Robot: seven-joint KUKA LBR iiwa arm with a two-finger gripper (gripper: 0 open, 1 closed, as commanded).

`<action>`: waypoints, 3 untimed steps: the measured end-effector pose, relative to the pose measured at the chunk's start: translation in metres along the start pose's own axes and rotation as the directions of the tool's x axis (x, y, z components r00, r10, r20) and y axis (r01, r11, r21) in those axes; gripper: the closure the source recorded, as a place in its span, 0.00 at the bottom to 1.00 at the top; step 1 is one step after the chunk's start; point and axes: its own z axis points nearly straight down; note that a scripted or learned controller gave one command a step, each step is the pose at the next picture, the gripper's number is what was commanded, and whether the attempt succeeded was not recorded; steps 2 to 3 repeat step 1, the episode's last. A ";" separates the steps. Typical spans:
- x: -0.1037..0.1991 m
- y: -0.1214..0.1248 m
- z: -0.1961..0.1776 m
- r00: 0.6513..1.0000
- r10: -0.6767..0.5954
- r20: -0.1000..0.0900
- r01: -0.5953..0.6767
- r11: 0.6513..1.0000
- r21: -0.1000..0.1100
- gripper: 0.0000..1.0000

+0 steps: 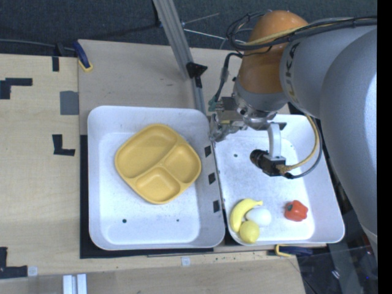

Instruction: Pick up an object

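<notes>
Hanging over the right bin's far-left corner, the gripper sits well apart from the banana, lemon, egg and pepper bunched along the near edge, so I judge nothing grasped; I cannot tell how its fingers stand. A yellow tray lies mid-left bin, both bins on a pale wooden bench.
</notes>
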 end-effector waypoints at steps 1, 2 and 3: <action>0.054 -0.004 0.008 1.000 -0.001 0.000 0.001 1.000 0.002 1.00; 0.054 -0.004 0.008 1.000 -0.001 0.000 0.001 1.000 0.002 1.00; 0.054 -0.004 0.008 1.000 -0.001 0.000 0.001 1.000 0.002 1.00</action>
